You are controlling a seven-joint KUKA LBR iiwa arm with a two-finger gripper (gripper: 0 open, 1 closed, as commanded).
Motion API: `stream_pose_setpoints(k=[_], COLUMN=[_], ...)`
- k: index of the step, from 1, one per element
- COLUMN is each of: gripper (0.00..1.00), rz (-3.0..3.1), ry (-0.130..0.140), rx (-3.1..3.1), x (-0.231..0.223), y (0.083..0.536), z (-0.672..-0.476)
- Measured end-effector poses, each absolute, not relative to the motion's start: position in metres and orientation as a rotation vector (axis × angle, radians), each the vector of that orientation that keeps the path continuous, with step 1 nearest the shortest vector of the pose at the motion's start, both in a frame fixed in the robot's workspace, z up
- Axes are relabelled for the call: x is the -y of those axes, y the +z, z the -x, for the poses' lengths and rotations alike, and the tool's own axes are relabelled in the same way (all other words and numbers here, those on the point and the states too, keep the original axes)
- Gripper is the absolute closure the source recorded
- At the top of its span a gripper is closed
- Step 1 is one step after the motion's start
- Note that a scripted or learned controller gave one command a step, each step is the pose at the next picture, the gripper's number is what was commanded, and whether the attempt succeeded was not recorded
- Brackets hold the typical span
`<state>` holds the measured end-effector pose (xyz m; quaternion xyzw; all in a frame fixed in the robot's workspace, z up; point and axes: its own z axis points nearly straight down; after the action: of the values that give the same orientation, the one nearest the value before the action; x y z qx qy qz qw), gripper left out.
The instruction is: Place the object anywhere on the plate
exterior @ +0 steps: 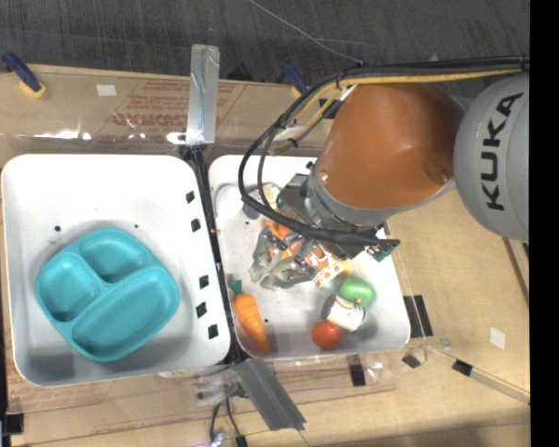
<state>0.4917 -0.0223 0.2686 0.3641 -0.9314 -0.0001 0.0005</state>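
Note:
A teal plate [107, 292] with three sections lies in the left bin [37, 180]. My gripper [281, 266] hangs low inside the right bin [225, 180], under the orange wrist band [391, 147]. An orange carrot [251, 321] lies at the right bin's front left, just below and left of the gripper. A red tomato [326, 334] sits at the front, and a green and white toy [351, 301] lies to the gripper's right. A small orange and white piece [328, 268] lies beside the fingers.
A black divider [208, 250] runs between the two bins. Cables [261, 156] loop from the wrist over the right bin's back. A grey metal bracket [270, 394] sticks out at the front edge between the bins.

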Motion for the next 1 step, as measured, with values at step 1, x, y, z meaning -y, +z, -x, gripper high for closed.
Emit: stream_pose_setpoints(k=[1], gripper=[1.0], rz=[-1.385], ry=[-0.002], rx=[2.816], x=[0.0085], y=[0.2679], z=[-0.4876])
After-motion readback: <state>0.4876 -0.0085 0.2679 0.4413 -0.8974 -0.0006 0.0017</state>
